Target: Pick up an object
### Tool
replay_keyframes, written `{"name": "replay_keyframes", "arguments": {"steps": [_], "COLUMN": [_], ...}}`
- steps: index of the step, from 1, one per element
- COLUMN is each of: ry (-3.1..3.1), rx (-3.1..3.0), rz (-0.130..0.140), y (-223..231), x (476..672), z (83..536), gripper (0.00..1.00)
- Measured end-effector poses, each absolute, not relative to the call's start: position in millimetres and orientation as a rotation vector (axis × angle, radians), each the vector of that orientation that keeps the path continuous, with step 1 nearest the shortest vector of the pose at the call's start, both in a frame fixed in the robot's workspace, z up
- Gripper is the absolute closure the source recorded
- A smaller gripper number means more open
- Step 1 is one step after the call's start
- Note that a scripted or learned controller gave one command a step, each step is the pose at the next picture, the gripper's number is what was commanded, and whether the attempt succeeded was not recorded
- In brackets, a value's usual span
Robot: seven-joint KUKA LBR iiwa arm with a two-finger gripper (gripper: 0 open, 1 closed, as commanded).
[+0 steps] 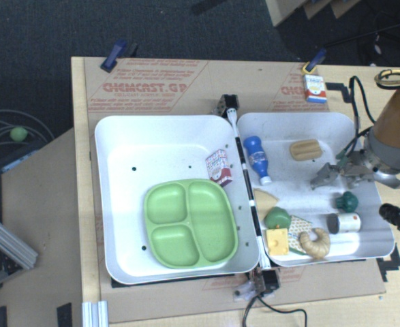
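Camera view: gripper (326, 176) between bread (305, 150) and green knob (347, 201).

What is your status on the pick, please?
Gripper low in right bin, nothing seen held. Nearest: bread, green ball. Path clear.
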State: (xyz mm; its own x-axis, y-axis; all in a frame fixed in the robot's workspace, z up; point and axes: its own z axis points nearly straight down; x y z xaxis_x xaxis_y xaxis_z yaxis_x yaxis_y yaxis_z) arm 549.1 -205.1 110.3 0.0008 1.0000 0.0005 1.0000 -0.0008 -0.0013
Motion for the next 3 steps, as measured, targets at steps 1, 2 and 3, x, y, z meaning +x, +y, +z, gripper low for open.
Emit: {"name": "replay_keyframes", "arguments": {"steps": [1, 2, 3], "ry": [-2.219, -2.22, -2.22], "rx": [-2.213, -2.219, -2.216], "rz": [-0.005, -0.004, -0.005], "y": [-216.6, -218.3, -217.2], "x": [522.7, 523.0, 523.1], "z": [84.0, 94.2, 94.1], "gripper": [0.0, 1.0, 0.0]}}
